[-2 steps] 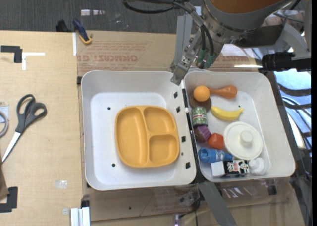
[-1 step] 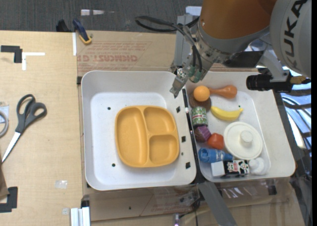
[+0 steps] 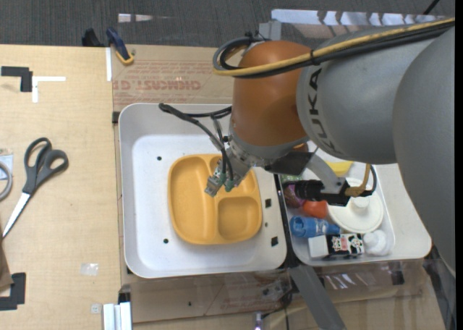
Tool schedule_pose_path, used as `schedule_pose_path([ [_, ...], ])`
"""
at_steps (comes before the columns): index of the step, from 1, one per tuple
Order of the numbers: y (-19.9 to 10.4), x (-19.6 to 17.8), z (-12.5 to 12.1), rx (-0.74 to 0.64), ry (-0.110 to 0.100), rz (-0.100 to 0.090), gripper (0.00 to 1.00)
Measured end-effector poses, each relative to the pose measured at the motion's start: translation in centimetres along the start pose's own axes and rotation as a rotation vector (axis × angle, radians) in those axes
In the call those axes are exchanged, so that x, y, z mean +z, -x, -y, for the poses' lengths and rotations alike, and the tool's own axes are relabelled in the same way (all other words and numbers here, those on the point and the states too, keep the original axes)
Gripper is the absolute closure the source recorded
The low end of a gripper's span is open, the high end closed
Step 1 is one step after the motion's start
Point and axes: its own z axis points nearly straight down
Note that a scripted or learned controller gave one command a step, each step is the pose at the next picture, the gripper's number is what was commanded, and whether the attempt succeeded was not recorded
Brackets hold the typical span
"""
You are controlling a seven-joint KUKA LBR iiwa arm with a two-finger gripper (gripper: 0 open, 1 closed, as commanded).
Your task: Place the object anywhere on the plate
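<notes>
— Grey metal took up most of the right side: the arm (image 3: 376,97), with its orange band (image 3: 271,93) above the wrist, reached in over the two white bins.

— And under it?

— The left bin (image 3: 141,198) held a yellow plate (image 3: 195,202) with divided compartments, its long axis running from the near edge towards the far one. The right bin (image 3: 405,242) was crowded with small things: a white round piece, something red, a blue object, a black-and-white box.

— Where was the gripper?

— The gripper (image 3: 221,180) hung over the plate's far right part, just above the ridge between compartments. Its fingers were too small and dark to tell whether they stood apart or together.

— The object itself?

— Something small and greenish-grey showed at the fingertips, over the plate, but I could not tell whether it was the object or part of the gripper, nor which way it pointed.

— Anything else?

— A pair of scissors (image 3: 36,173) lay on the wooden bench (image 3: 65,249), well left of the bins, handles towards the far side.
</notes>
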Motion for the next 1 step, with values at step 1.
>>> schedule_pose_path([
  [1,-3.70,-5.40,0.33,-0.134,0.004,0.003,1.00],
])
